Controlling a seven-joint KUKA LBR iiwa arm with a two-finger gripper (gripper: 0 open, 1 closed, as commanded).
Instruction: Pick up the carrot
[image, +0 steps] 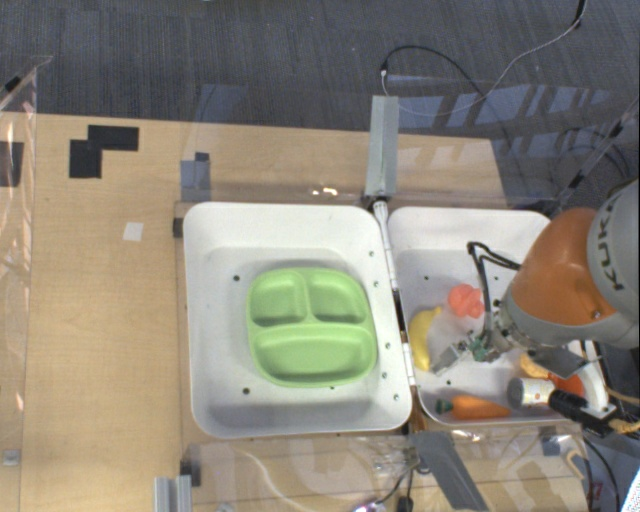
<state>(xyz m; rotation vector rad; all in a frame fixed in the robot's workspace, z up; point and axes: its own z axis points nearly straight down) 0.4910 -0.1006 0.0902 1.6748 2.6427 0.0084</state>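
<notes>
The carrot (477, 407) lies flat at the front of the right bin (440, 235), near a yellow toy (423, 335) & a pink toy (464, 299). The jaws (462, 353) hang just above it, holding nothing; can't tell if open. Step: reaching in. Next: go down onto the carrot.

The shallow moulded bin on the left (200, 300) is plain white and holds a lime-green three-compartment plastic plate (311, 327). The matching white bin on the right (430, 240) holds a slim orange carrot with a green tip (472, 407), a yellow banana-like piece (424, 336) and a salmon-pink rounded toy (464, 300). The pale wood-grain counter (100, 350) carries black block-shaped markings (101, 148). The grey arm bears a broad orange band (560, 280).
</notes>
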